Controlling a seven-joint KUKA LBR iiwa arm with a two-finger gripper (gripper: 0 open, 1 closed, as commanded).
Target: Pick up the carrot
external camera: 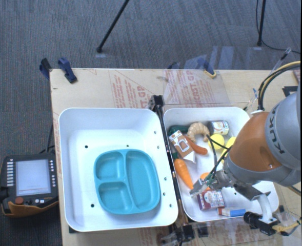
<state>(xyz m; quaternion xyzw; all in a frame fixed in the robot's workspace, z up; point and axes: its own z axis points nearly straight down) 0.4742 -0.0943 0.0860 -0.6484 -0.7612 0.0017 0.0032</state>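
Two bins, one arm over the right

Two white bins sat side by side; the left bin [68, 137] held a teal divided plate [126, 181]. The arm [263, 147] hung over the right bin [238, 111]. Its gripper [204, 188] hovered just beside the carrot [183, 172], near that bin's left wall; I couldn't tell how far apart its fingers were

1. Light is even and fairly bright, falling from overhead.
2. The white bins [115, 119] look nearly washed out, with soft grey shading along their inner walls.
3. The carpet [48, 24] stays dim and grainy.
4. Small things in the right bin [243, 111] appear soft and slightly blurred.
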